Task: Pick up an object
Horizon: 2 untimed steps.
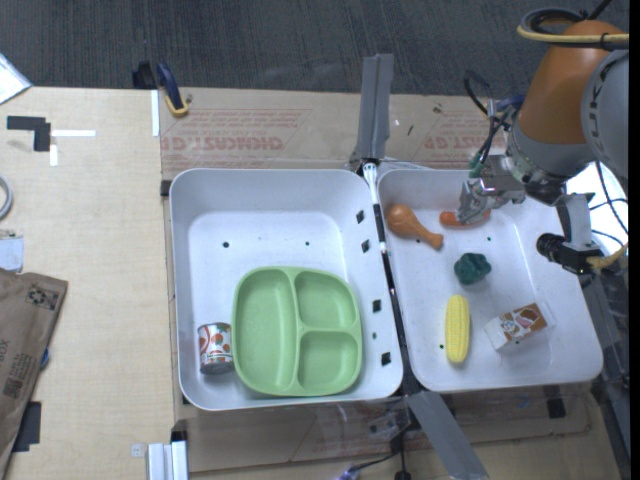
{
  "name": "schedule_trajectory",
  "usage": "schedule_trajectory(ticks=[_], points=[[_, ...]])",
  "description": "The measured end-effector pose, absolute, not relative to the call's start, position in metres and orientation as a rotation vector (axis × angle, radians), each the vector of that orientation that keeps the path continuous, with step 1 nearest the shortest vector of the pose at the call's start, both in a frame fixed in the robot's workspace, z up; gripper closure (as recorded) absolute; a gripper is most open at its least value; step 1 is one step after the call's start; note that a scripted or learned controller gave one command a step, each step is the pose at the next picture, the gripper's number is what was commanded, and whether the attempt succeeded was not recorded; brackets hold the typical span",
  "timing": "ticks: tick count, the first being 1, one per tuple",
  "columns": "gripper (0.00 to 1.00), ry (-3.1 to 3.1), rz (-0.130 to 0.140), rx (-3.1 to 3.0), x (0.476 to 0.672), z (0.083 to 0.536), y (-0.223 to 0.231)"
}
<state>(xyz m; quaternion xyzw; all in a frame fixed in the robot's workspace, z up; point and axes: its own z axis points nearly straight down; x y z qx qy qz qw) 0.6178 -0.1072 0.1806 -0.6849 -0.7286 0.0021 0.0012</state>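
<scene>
**Q:** What lies closest to the camera on the bench?

**A:** In the left bin, a green divided plate sits at the near edge, with a small printed can just beside it on the left. In the right bin, nearest the front, a yellow corn cob lies lengthwise, and a small carton rests tilted to its right.

**Q:** And farther back?

**A:** A dark green lump sits above the corn. Beyond it, a brown drumstick lies near the divider between the bins. An orange piece lies just right of the drumstick, close to the bin's far wall.

**Q:** Where is your hand?

**A:** My gripper is down at the far side of the right bin, directly at that orange piece. Whether my grip is spread or closed, I cannot tell from here, nor whether I touch the piece. My arm reaches in from the right.
</scene>
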Motion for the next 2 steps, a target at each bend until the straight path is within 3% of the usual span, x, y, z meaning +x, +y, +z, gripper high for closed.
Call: schedule_trajectory(ticks=[1,2], points=[[0.0,-2.287,0.007,-2.15,0.618,0.18,-0.107],[0.0,-2.358,0.007,-2.072,0.65,0.102,-0.102]])
